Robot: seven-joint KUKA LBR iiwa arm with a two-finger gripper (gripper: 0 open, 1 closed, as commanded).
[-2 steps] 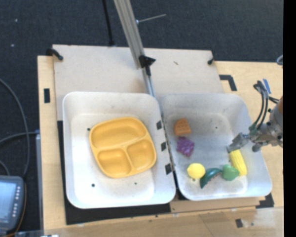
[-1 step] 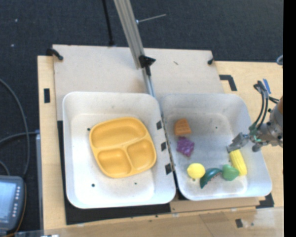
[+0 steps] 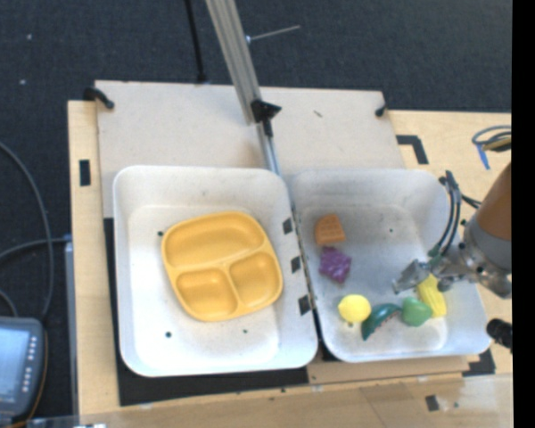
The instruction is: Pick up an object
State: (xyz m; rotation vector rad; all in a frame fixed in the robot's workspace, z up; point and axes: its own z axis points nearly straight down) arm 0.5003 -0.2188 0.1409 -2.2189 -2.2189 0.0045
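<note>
The arm leans in from the right, wrist bent low over the right bin [image 3: 374, 190], its claw [image 3: 421, 279] down among the toys. Whether it grips anything I cannot tell. A yellow corn [image 3: 433, 298] and green toy [image 3: 415, 312] sit just beneath it; the yellow ball [image 3: 354, 308], purple toy [image 3: 335, 263] and orange block [image 3: 329, 230] lie to its left.

Two shallow white plastic bins sit side by side on the desk: the left bin [image 3: 134, 266] holds one yellow three-compartment plastic tray [image 3: 221, 264], and the right bin [image 3: 374, 194] holds six small toy pieces. Counted out, those are one orange block [image 3: 330, 230], one purple lumpy piece [image 3: 335, 264], one yellow ball [image 3: 354, 308], one dark green curved piece [image 3: 378, 318], one bright green rounded piece [image 3: 416, 311] and one yellow ridged piece [image 3: 433, 298]. The last two lie right by the jaws, the other four off to the side away from the arm.
</note>
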